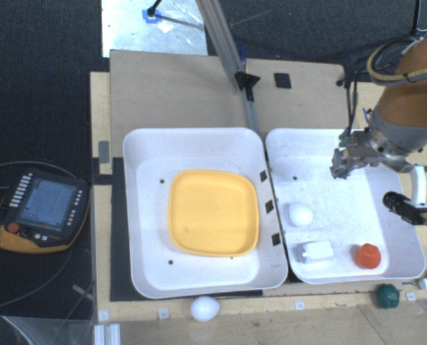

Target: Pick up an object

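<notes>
The end effector (341, 165) hangs over the right bin (321, 153); its state cannot be told. Below lie a white ball (300, 215) and an orange cup (369, 256).

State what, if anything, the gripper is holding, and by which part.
Nothing is held. The gripper hangs over the bare upper floor of the right bin, apart from the white ball, white block and red object.

Dark carpet (41, 85) surrounds a tan wooden bench (177, 92). At far left-centre a pale floor patch (134, 20) catches light. A control pendant (39, 214) lies on the left floor.
</notes>
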Available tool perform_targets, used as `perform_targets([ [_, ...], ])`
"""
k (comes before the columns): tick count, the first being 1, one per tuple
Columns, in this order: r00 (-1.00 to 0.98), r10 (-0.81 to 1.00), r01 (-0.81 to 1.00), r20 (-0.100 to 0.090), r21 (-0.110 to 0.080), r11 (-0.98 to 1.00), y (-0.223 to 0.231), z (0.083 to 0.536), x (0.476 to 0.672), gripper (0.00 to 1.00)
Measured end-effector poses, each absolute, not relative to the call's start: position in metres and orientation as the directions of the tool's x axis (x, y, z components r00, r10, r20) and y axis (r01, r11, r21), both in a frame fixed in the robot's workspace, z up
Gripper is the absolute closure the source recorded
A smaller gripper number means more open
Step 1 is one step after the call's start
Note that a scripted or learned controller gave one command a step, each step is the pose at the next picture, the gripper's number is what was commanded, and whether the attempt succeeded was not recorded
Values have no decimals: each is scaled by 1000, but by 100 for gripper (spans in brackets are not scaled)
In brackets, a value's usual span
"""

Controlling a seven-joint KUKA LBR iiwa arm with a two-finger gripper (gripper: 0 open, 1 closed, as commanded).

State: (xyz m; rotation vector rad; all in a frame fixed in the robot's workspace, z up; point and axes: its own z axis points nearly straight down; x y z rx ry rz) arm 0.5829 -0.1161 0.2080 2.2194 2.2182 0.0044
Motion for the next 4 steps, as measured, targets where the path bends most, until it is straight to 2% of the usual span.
perform_targets([
  [1,-1,1000,1000,0,3,1,-116,235,584,100],
  [2,-5,1000,1000,1,1,5,-59,226,589,100],
  [4,-5,1000,1000,1,1,5,41,243,601,100],
])
